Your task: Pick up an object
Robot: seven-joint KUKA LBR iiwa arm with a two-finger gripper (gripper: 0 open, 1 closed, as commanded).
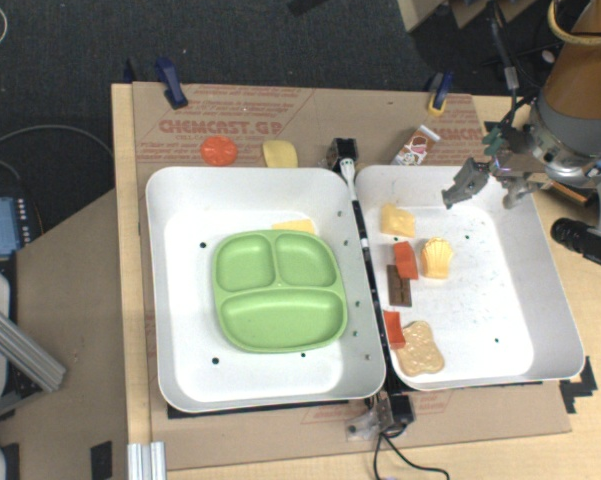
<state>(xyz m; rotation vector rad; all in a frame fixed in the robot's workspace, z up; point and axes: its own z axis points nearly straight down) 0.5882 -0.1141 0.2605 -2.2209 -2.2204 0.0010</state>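
The right bin (520, 298) holds several small items along its left side: a pale yellow block (398, 221), an orange-red block (406, 260), a yellow corn-like piece (437, 258), a brown bar (400, 286), a small red piece (393, 328) and a tan flat piece (420, 350). My gripper (490, 188) hangs over the far part of the right bin, up and to the right of the yellow block. It is open, with its fingers spread and nothing between them.
The left bin (180, 268) holds a green divided plate (278, 290) with a yellow slice (295, 226) behind it. Beyond the bins lie an orange disc (218, 150), a yellow lump (279, 154), a black object (343, 152) and a small packet (415, 148). Blue clamps (170, 83) grip the board.
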